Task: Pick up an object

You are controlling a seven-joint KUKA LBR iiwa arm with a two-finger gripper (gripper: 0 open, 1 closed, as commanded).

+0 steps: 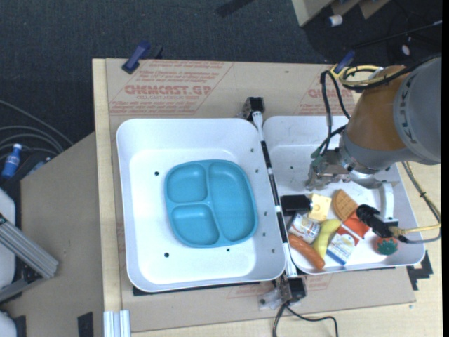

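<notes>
Both bins [133,188] look like smooth glossy white plastic, the divided plate [209,202] matt blue plastic, the table [105,118] paper-covered board.

Even overhead light, slightly soft focus

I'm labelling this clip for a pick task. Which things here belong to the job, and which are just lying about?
Job:
gripper
right bin
banana
cracker
carrot
cheese
carton

Lying about:
left bin
blue plate
blue clamp
cables
</notes>
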